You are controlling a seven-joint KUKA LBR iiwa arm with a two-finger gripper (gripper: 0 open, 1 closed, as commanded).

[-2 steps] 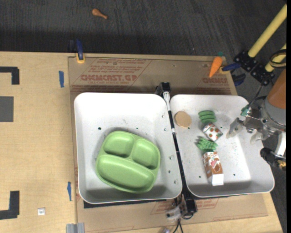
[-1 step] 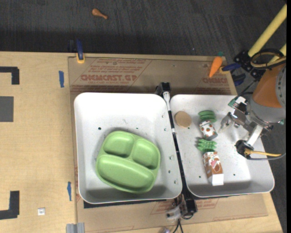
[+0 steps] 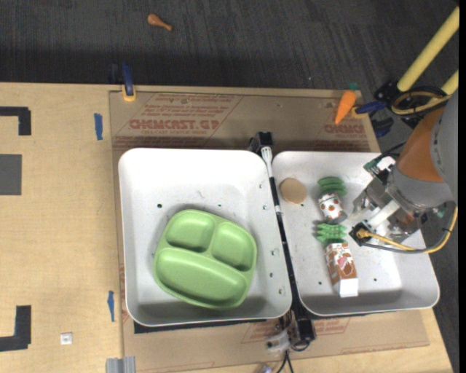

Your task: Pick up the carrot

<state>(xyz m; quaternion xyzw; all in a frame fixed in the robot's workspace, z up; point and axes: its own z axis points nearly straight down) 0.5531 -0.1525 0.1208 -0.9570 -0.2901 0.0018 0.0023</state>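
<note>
- Grey arm w/ orange band (image 3: 421,154) reaches in from the right, over the right edge of the right shallow white bin (image 3: 378,293).
- End effector (image 3: 373,218) sits low over the right bin's right half, near the toy food items; can't tell if it's spread or pressed together, nothing seen pinched in it.
- Small orange carrot w/ green top (image 3: 345,106) lies outside both bins, on the brown cardboard sheet (image 3: 218,120) covering the worktop, just beyond the right bin's far rim, well apart from the end effector.
- Right bin holds: round tan cookie-like disc (image 3: 293,191) near its left wall, green-and-white striped piece (image 3: 331,185), reddish-white round piece (image 3: 332,209) just below it, green leafy piece (image 3: 330,232), red-brown-and-white packet (image 3: 342,268) toward the near side.
- Left shallow white bin (image 3: 145,182) holds a light-green plastic divided tray (image 3: 205,256), 3 compartments, sitting tilted.
- Black clip (image 3: 262,140) at the far end of the seam btwn bins.
- Yellow tube (image 3: 433,47) runs diagonally at top right.
- Small orange object (image 3: 158,22) lies on the dark floor, far side.
</note>
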